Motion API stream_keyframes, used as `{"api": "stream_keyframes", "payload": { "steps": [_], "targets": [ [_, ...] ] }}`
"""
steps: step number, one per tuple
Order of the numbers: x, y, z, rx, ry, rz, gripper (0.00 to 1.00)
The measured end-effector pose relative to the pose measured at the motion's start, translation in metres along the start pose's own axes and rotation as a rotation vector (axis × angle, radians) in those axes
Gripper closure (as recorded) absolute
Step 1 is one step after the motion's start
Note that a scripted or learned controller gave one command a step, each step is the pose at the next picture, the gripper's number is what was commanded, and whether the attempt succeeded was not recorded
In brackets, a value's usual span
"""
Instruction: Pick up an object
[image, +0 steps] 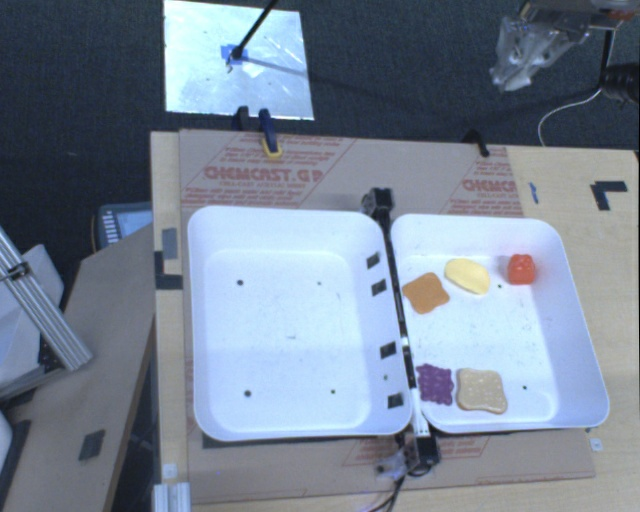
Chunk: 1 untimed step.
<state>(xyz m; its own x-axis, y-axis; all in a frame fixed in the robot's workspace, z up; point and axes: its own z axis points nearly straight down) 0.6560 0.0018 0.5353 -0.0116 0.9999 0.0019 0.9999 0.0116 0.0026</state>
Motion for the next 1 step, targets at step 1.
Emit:
{"api": "stream_keyframes", "payload": {
  "steps": [1],
  "targets": [
    [0.118, -0.0508, -0.0003, 0.001, 0.003, -0.006, 1.0]
  ]
}}
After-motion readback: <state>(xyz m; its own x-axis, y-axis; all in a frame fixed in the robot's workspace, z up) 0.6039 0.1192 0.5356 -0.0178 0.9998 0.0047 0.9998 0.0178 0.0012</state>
